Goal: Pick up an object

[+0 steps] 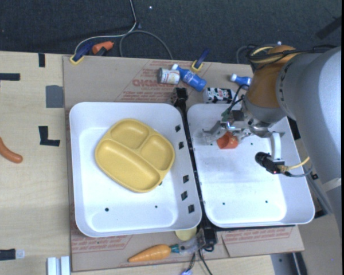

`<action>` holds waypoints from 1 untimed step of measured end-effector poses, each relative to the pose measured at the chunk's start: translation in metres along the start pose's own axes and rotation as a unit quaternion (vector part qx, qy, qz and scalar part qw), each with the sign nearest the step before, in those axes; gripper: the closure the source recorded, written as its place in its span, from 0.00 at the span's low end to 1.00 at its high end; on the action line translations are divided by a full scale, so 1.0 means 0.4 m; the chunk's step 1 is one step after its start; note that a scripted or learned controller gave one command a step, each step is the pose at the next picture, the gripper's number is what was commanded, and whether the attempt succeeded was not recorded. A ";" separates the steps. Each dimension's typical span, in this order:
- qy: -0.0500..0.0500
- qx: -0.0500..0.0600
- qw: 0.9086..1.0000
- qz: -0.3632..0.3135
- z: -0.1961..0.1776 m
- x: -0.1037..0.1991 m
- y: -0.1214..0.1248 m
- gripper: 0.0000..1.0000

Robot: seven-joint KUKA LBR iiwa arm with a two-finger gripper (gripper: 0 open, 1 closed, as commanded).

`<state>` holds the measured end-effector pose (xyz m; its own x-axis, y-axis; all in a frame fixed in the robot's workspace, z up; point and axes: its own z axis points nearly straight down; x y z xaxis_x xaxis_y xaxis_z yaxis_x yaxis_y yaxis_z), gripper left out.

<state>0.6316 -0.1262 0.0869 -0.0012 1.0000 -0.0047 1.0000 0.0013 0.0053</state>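
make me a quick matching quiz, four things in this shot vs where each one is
Things:
1. yellow divided plate
2. red object
3. toy carrot
4. toy sausage

Places:
A. on the bench left of both bins
B. in the left bin
C. below the bins, near the front edge
D. in the right bin, by the gripper

Pairs: 1-B, 2-D, 3-C, 4-A

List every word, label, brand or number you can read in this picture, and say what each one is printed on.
Red lettering on the cardboard sheet behind the left bin: too blurred to read.
Red print on the cardboard's front edge: too small to read.
Label on the small white bottle: illegible.
Black-and-white tag behind the right bin: illegible.
Nothing here reads clearly.
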 end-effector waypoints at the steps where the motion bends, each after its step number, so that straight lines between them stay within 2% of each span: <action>1: 0.000 0.000 1.000 0.000 -0.025 0.000 0.002 1.00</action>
<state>0.6323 -0.1262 0.0969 -0.0017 1.0000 -0.0039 1.0000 0.0018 0.0050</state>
